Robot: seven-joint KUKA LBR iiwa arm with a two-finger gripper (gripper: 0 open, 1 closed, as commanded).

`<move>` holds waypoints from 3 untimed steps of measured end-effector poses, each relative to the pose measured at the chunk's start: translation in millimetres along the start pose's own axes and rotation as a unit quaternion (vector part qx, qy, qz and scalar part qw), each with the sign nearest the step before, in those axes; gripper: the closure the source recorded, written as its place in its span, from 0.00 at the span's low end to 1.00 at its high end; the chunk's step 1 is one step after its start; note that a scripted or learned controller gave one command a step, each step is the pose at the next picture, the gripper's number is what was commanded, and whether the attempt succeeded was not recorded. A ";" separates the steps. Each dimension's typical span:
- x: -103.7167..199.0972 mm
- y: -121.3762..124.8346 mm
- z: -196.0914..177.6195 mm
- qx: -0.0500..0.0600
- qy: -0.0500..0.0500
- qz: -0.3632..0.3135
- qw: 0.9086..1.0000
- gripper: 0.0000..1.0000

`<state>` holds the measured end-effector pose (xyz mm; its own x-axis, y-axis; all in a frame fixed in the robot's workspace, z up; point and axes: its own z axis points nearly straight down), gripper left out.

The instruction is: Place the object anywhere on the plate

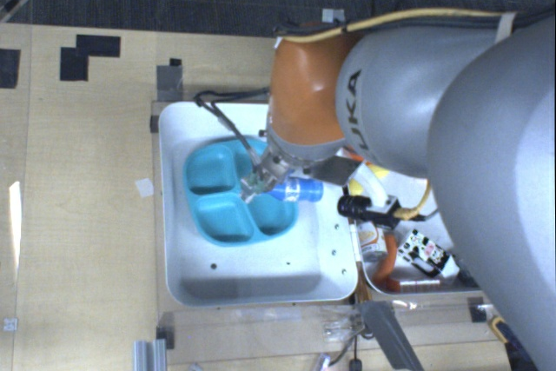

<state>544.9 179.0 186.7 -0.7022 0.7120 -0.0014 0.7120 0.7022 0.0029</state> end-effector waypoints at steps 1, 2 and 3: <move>7.9 11.3 -84.7 -0.002 -0.001 0.028 1.000 1.00; -3.4 43.9 31.6 0.001 0.000 0.168 0.986 1.00; -74.8 46.3 -9.8 -0.002 -0.001 0.079 0.997 1.00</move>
<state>630.4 158.2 196.8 -0.5805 0.8142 -0.0027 0.8142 0.5805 0.0065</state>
